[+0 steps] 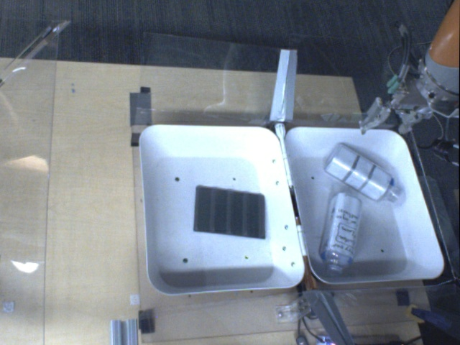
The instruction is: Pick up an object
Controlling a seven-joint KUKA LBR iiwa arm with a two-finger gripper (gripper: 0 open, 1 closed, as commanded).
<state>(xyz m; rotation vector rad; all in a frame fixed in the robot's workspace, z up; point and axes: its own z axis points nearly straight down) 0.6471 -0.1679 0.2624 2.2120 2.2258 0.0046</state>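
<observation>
Tool [392, 117] parked high at the far right corner of the right bin [424, 192], just over its back rim. Fingers [374, 118] spread apart, nothing between them. Clear of both bottles, so no grasp started yet.

Near to far:

Near table [79, 264] edge: small clamps and brackets along the front of the bins. Not in the way.

Left bin [154, 192]: dark ribbed pad [230, 211] lying flat mid-floor, well apart from all four walls. Thin and flush, probably hard to get fingers under.

Right bin, near half: clear bottle [341, 232] on its side, running near-to-far, near end resting close to the front wall where the floor curves up. Likely rolled there and settled.

Right bin, far half: grey bottle [359, 173] on its side, lying crosswise at a slant, cap end toward the right wall. Looks to touch or nearly touch the far end of the clear one; can't tell which.

Room: open floor left of the clear bottle and in the far right corner behind the grey one. Grey bottle closest to the tool, sides exposed, best candidate. Both round and glossy, so prone to roll or slip if pinched off-centre. Right wall and back rim close to the approach; straight descent safer than a sideways sweep.
</observation>
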